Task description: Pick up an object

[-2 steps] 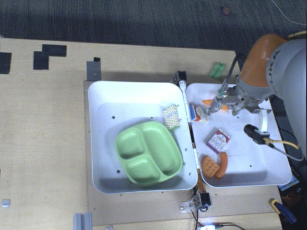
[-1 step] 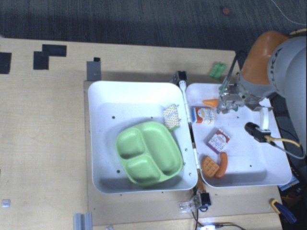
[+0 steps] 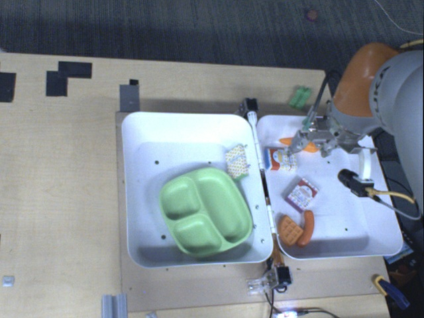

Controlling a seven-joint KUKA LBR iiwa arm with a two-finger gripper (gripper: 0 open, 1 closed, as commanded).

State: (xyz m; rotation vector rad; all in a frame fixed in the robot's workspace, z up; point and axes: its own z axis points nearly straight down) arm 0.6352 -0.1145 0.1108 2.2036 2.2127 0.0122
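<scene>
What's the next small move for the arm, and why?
Probably lower the end effector straight down onto the small orange piece beside it in the right bin. It sits above the bin's far-left corner, that piece looks nearest, and nothing shows between the fingers.

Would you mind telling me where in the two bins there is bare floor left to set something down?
In the left bin, the strip left of the green plate and the band behind it are bare. In the right bin, bare floor lies right of the red packet and sausage. Its far left corner is crowded by the gripper and a small carton.
</scene>
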